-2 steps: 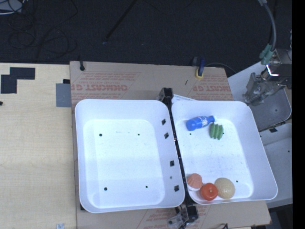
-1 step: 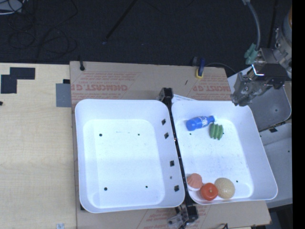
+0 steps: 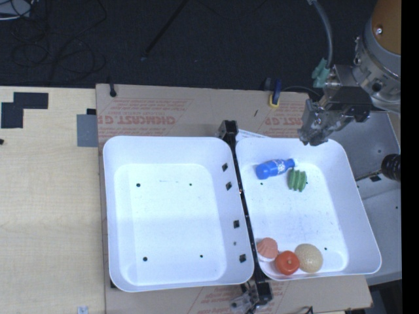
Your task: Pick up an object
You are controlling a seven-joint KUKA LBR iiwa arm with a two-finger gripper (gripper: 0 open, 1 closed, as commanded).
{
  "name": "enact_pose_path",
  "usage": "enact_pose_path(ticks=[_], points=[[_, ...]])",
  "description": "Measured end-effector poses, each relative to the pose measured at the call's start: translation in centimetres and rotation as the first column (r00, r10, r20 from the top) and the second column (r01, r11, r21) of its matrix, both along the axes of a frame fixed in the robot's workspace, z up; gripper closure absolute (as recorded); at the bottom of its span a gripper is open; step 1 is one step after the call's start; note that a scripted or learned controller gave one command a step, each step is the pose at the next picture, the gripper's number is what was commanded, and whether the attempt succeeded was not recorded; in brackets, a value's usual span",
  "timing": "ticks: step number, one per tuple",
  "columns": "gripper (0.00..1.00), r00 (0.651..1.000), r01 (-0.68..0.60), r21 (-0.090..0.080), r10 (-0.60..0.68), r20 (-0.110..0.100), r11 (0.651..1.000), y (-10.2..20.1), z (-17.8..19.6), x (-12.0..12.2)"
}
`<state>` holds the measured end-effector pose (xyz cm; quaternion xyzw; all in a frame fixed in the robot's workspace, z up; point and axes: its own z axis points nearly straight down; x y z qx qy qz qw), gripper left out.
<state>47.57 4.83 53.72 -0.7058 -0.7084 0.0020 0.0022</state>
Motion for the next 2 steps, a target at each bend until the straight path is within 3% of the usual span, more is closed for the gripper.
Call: enact_pose_path(ticks=[1, 2], points=[[1.0, 1.0, 0.008, -0.002, -0.008, -0.015, 1.0, -6.3, -22.8, -0.2], [1.0, 1.0, 0.0, 0.0, 0.0, 0.015, 1.0, -3.0, -16.4, 13.2]])
